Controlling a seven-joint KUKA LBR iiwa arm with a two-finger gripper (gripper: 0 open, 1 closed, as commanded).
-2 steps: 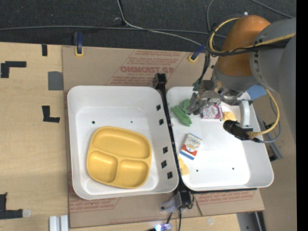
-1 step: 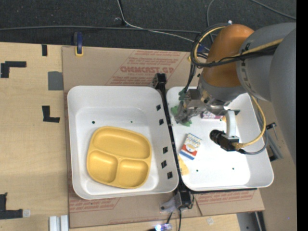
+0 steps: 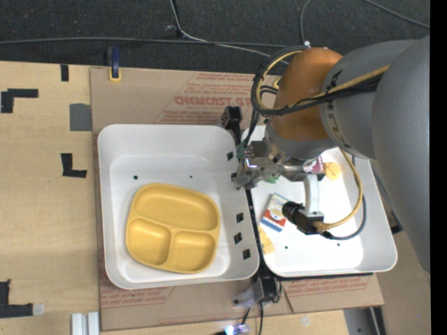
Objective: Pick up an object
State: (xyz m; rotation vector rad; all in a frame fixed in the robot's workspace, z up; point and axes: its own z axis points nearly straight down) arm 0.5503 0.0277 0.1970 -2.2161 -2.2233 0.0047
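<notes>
So the grey arm with the orange band (image 3: 307,93) is reaching in from the right and hanging over the inner edge of the right-hand shallow white bin (image 3: 363,257), right about where the two bins meet. The two-finger gripper (image 3: 253,169) is sitting low near that dividing wall, at the far left corner of the right bin. It's mostly buried under the wrist and cabling from this angle, so honestly I can't tell what state it's in or whether it's got anything.

Stuff lying in the right bin: a small white box with blue and red print (image 3: 274,216) is sitting just below the gripper, toward the camera, not touching it as far as I can see. A little yellow object (image 3: 266,242) is lying a bit closer to the camera than that, hugging the bin's left wall. Up behind the wrist there's a small yellow piece (image 3: 332,171) and something pink (image 3: 320,166) peeking out, partly hidden by the arm. A black cylindrical fitting with a yellow cable (image 3: 307,220) is hanging off the arm over the middle of the bin, just right of the box.

The left-hand shallow white bin (image 3: 115,152) is holding a yellow plastic divided tray with three compartments (image 3: 172,227), lying flat and well apart from the gripper.
</notes>
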